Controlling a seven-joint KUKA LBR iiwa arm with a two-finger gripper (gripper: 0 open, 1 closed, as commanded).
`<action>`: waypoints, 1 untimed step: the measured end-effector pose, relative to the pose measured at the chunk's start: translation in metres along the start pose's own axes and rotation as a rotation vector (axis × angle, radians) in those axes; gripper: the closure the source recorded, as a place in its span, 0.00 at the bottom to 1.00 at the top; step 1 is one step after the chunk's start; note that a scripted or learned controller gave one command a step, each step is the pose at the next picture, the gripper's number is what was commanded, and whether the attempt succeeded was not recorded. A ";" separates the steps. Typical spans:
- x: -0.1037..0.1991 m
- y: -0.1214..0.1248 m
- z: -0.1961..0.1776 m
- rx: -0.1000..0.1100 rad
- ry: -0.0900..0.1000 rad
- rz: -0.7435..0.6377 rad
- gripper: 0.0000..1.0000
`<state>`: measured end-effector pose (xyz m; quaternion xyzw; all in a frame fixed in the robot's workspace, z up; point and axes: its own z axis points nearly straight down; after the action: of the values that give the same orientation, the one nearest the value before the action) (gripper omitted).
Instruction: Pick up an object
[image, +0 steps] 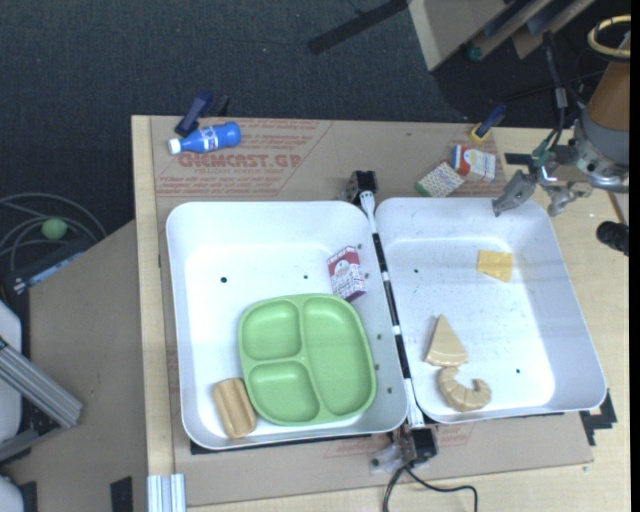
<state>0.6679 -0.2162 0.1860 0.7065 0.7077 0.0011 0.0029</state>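
My gripper (534, 195) hangs over the far right corner of the right bin (560, 330), its two fingers spread apart with nothing between them. Below and to its left lies a small yellow cheese square (494, 264). Nearer the front of that bin are a pale wedge (446, 342) and a croissant (462, 391). The left bin (200, 300) holds a green divided plate (303, 357), a red and white carton (345, 272) and a slice of toast (233, 407).
On the bench behind the bins lie a blue and white bottle (205, 138) and small printed boxes (455, 172), the boxes just left of my gripper. A black clamp (364, 185) sits where the two bins meet.
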 end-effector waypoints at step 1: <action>-0.005 -0.066 0.076 0.010 0.008 0.000 0.00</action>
<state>0.6023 -0.2214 0.1100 0.7066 0.7076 0.0002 -0.0035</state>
